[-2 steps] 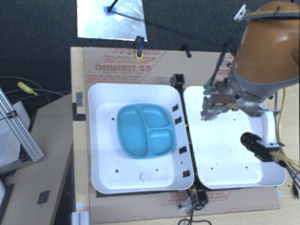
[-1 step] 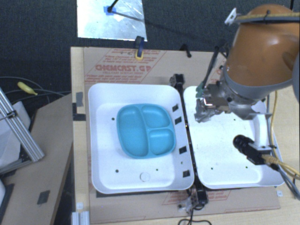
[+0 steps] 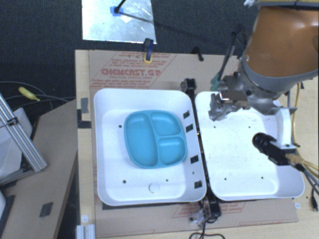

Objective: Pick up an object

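Note:
A light blue divided plate (image 3: 152, 138) with three compartments lies flat in the middle of the left bin (image 3: 112, 183). My gripper (image 3: 218, 111) hangs over the upper left part of the right bin (image 3: 249, 183), close to the wall between the two bins. It points down toward the white floor and is well apart from the plate. I see nothing between its tips. The big orange and grey wrist above hides the right bin's far corner.
A row of black clips (image 3: 192, 128) runs along the divider between the bins. Both bins sit on a cardboard sheet (image 3: 129, 68). A shiny metal panel (image 3: 118, 14) lies beyond it, and an aluminium frame (image 3: 17, 138) stands at the left.

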Motion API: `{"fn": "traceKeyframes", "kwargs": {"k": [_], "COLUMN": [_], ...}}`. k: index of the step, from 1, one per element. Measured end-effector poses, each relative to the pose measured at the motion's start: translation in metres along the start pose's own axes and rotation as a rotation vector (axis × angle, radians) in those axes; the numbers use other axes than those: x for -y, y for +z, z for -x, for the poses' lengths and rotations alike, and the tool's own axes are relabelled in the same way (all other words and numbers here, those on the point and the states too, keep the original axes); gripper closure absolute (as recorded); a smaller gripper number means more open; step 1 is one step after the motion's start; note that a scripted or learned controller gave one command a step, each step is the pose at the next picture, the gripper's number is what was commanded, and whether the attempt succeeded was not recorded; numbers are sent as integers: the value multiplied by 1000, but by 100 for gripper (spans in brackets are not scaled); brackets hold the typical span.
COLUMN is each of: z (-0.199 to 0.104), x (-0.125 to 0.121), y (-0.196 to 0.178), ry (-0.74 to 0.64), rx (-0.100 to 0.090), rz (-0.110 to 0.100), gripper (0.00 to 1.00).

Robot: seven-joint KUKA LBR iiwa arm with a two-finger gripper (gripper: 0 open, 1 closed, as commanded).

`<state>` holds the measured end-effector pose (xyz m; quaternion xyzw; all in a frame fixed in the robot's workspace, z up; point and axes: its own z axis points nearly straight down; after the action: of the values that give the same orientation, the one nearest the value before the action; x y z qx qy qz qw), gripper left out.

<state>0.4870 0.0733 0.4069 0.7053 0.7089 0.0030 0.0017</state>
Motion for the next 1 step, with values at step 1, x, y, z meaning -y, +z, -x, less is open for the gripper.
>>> {"fn": "traceKeyframes", "kwargs": {"k": [1], "z": [-75], "x": [0], "y": [-54], "ry": [-5], "rx": [-3], "rz": [1], "gripper": [100]}}
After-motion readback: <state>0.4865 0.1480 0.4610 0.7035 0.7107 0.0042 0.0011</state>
